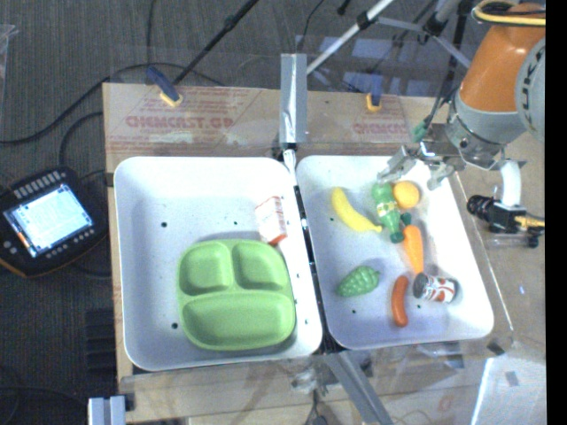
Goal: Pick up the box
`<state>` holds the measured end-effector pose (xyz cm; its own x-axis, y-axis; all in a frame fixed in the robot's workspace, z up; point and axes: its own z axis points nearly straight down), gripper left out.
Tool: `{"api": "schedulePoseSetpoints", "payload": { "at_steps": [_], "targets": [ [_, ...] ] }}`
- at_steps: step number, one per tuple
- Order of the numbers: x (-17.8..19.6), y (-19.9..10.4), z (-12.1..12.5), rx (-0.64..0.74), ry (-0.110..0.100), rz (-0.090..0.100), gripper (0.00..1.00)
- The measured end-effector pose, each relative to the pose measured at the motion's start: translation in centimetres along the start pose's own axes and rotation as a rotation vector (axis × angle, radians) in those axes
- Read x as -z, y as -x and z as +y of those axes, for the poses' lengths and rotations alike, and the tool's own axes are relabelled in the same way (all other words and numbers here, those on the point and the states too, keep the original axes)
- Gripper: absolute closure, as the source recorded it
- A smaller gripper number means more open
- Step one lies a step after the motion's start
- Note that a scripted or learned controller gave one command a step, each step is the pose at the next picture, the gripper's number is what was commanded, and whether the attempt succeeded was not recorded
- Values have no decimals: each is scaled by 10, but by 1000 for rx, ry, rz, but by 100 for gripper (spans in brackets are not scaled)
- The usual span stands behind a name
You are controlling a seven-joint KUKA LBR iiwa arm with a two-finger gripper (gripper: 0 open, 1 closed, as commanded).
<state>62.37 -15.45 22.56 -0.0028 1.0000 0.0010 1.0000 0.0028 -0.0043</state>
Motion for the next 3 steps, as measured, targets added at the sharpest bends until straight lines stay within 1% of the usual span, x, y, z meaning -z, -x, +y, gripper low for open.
{"api": "schedulePoseSetpoints", "payload": {
  "at_steps": [1, 2, 3],
  "targets": [
    [-134, 30, -93, 89, 6, -1, 0],
    [-107, -18, -136, 246, -1, 2, 0],
    [-137, -47, -102, -141, 13, -4, 0]
  ]
}}
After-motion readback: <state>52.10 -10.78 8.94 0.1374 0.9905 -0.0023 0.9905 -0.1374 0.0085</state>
